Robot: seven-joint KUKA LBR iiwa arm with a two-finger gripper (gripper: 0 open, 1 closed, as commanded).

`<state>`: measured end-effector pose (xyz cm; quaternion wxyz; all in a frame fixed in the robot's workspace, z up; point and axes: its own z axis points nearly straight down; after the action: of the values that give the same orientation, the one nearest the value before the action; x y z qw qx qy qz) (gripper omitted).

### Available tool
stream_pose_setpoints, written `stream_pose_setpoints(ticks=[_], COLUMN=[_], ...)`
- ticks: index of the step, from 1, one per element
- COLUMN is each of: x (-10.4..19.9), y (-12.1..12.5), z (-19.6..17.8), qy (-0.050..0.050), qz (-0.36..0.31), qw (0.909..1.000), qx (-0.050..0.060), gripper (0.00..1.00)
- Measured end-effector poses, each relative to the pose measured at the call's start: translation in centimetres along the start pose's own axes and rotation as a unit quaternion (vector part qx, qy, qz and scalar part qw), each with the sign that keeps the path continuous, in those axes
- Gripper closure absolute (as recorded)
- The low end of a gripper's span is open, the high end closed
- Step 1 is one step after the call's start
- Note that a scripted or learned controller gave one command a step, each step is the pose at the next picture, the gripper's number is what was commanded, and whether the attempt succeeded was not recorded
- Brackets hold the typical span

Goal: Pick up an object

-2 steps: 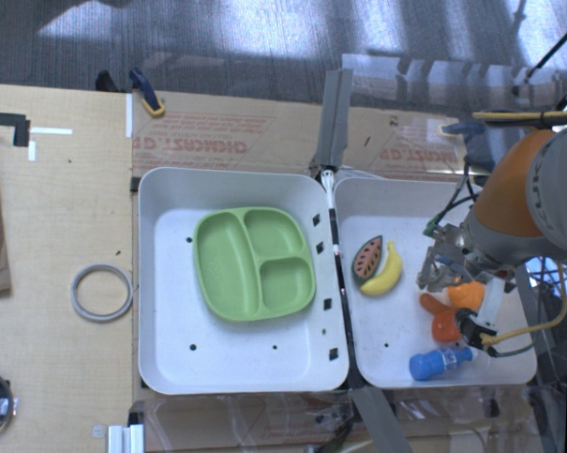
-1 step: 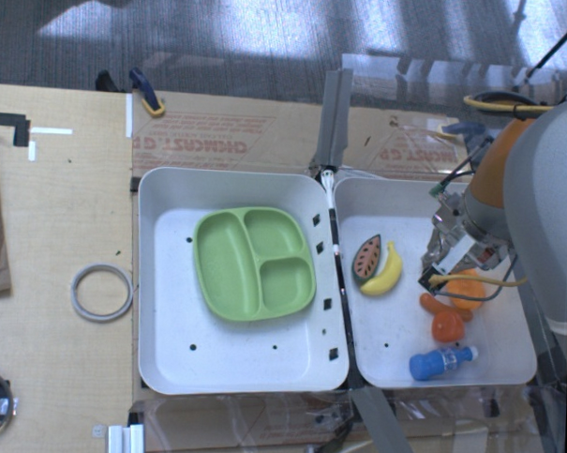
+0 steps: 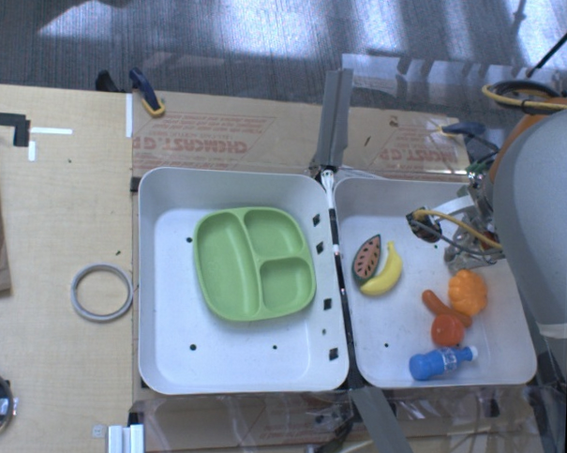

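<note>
Camera view: claw [image 3: 470,246], grip state unclear, hovering just beyond small orange plastic pumpkin [image 3: 468,291] in right white bin [image 3: 390,362]; approach step, descent needed next.

Left bin [image 3: 159,291]: divided tray [image 3: 256,263] at centre. Right bin [image 3: 390,366]: melon slice [image 3: 367,256] touching banana [image 3: 384,270] near left wall; pumpkin [image 3: 468,291] toward right edge; bottle [image 3: 441,362] at front edge. Gripper [image 3: 470,240], possibly, by rear right corner.
</note>
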<state>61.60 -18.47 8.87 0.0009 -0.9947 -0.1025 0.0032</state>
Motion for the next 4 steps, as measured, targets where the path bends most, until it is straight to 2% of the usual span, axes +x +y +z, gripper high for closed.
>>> stream_pose_setpoints(ticks=[1, 3, 4], x=[2.6, 2.8, 2.8], y=[4.0, 3.7, 4.0], z=[-0.2, -1.4, -0.2], qy=[0.001, -0.004, 0.002], qz=[-0.002, -0.01, -0.003], qw=[1.0, 0.9999, 1.0], qx=[0.002, 0.004, 0.001], gripper=[1.0, 1.0, 1.0])
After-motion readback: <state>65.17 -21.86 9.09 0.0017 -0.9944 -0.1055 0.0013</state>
